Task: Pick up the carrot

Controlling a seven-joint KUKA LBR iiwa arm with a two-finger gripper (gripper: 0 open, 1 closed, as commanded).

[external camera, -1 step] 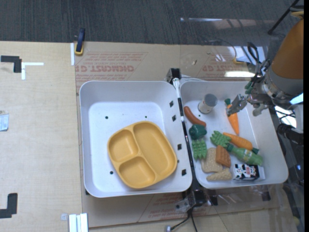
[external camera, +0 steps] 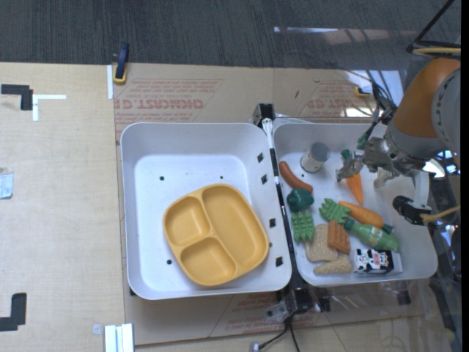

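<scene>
I see the claw [external camera: 357,169] at the right of the frame, low in the right bin [external camera: 418,266], clamped on the green top of the carrot [external camera: 355,185], whose orange body points down toward the other toy foods.

Bright, even overhead light; soft shadows, mild blur.

floor [external camera: 220,13]: dark grey carpet, faint diagonal weave, across top | bench [external camera: 51,233]: pale wood-grain, black L-shaped marks at left edge | cardboard sheet [external camera: 183,97]: brown, red mirrored print, under both bins | clamp [external camera: 121,63]: blue-yellow, at cardboard's top-left corner | light: even, glare upper right
</scene>
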